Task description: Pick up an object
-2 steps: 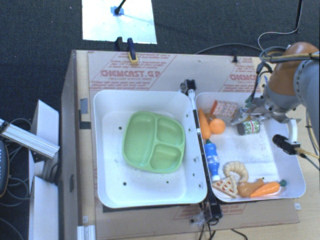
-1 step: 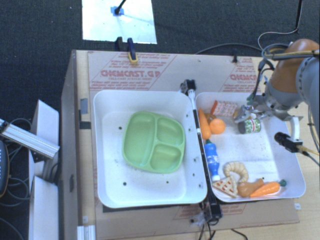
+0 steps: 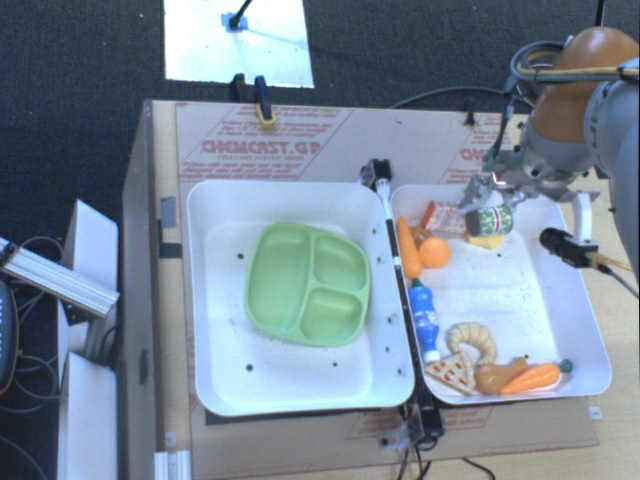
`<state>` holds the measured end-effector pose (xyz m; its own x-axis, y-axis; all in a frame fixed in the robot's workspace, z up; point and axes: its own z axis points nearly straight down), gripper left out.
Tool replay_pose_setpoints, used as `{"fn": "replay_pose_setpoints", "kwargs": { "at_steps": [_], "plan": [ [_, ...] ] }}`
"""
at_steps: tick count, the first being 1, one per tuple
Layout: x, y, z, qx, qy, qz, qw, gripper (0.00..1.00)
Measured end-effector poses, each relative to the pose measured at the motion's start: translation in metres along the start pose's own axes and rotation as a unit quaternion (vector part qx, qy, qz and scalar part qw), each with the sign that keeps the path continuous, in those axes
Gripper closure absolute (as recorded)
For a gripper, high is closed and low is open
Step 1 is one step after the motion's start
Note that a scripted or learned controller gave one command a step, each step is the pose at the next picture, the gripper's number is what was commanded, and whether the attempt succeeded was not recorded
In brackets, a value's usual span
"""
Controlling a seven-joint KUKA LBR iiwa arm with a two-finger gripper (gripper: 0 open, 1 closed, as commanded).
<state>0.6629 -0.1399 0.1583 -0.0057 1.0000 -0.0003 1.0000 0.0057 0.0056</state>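
Note:
My gripper (image 3: 492, 204) hangs over the far part of the right bin (image 3: 575, 313). A small green, white and red can (image 3: 495, 221) lies on its side between the fingertips, and the fingers are shut on it. A yellow block (image 3: 487, 240) sits just under the can on the bin floor. The grey arm with its orange band (image 3: 590, 53) comes in from the upper right.
The right bin also holds a long carrot (image 3: 408, 250), an orange ball (image 3: 434, 253), a red-and-white packet (image 3: 441, 218), a blue bottle (image 3: 423, 320), a croissant (image 3: 472, 340), a waffle slice (image 3: 452, 373), a drumstick (image 3: 500, 376) and a small carrot (image 3: 537, 377). A green divided plate (image 3: 308, 283) lies in the left bin (image 3: 205, 268).

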Motion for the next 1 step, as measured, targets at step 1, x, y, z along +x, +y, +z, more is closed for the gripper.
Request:
{"fn": "replay_pose_setpoints", "kwargs": {
  "at_steps": [1],
  "plan": [
    [0.0636,-0.0338,-0.0517,0.001,0.001,0.0,1.0,1.0]
  ]
}}
